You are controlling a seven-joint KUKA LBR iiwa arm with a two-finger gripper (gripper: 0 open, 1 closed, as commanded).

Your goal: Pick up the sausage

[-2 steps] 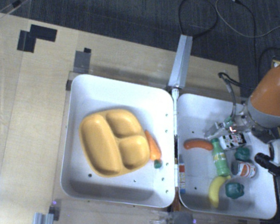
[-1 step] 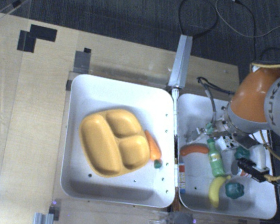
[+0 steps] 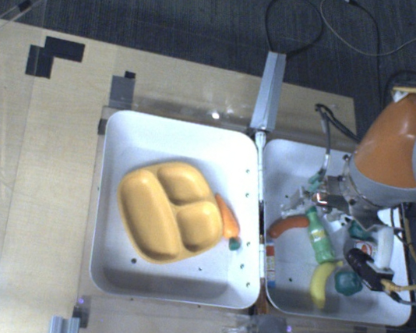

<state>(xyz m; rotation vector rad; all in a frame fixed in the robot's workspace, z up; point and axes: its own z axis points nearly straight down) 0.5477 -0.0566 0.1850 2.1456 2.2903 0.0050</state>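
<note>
Right, sausage lies in the right bin near its left wall, long axis roughly left-right, tilting up to the right; my gripper hovers just up-right of it; grip state I cannot tell.
</note>
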